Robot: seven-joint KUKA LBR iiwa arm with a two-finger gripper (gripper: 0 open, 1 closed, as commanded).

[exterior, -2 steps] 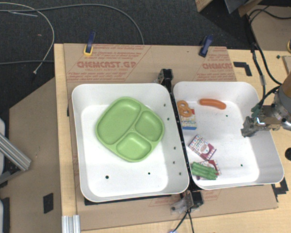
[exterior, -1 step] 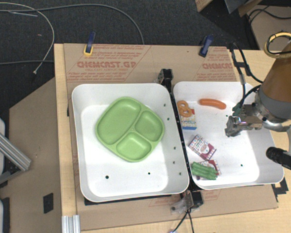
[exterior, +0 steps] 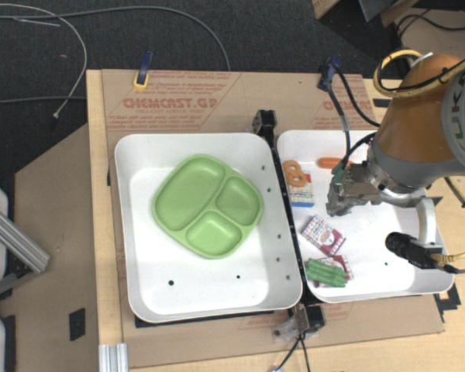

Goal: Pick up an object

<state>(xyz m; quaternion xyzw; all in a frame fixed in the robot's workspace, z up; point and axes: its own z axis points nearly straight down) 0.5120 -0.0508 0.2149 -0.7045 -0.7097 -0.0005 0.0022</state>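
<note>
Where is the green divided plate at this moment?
The green divided plate lies in the left white bin, near its middle, tilted diagonally, left of the black divider between the bins.

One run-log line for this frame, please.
pincer over right bin | grip: cannot tell | pink packet, green item lying in bin | green plate in left bin

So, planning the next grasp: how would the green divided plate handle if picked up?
The green divided plate looks like moulded plastic, so probably stiff and light. It lies flat in the left bin, so its low rim may be hard to pinch; it would likely slide if pushed.
</note>
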